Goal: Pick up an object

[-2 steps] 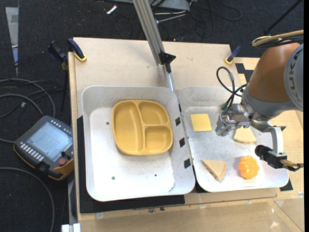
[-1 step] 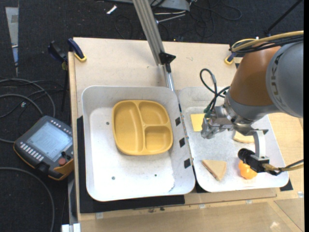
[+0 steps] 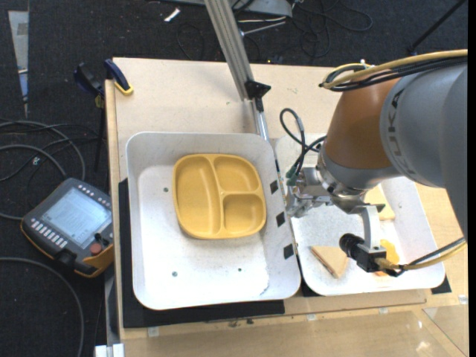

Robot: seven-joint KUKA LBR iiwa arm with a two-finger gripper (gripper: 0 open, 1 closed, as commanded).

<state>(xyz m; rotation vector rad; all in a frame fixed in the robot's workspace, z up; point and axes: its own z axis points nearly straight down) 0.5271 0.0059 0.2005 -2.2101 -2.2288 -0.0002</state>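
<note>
Bulky and grey, with its orange band, the arm [image 3: 387, 132] leans in over the right white bin [image 3: 424, 222], hiding much of it. I cannot tell the state of its gripper [image 3: 297, 195] at the bin's left wall. A yellow three-compartment plastic plate [image 3: 219, 195] sits mid left bin [image 3: 149, 199]. A tan wedge [image 3: 329, 260] lies near the right bin's front edge.
</note>
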